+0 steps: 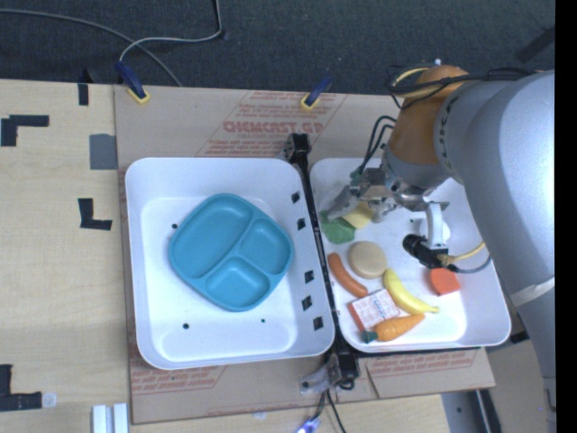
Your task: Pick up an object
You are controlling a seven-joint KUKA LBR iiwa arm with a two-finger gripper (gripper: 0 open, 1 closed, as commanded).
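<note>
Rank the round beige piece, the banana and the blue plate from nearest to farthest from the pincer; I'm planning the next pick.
From the pincer:
1. Round beige piece, just below it, right bin.
2. Banana, lower in the right bin.
3. Blue plate, left bin.

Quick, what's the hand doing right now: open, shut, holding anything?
Hand: low in the right bin, over the yellow and green pieces; grip state cannot be told.

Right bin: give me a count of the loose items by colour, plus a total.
Orange: 3, a sausage-shaped piece, a carrot, a small block
Yellow: 2, a banana, a pale block by the gripper
Green: 1
Tan: 1, a round disc
Red and white: 1, a packet
Total: 8
</note>
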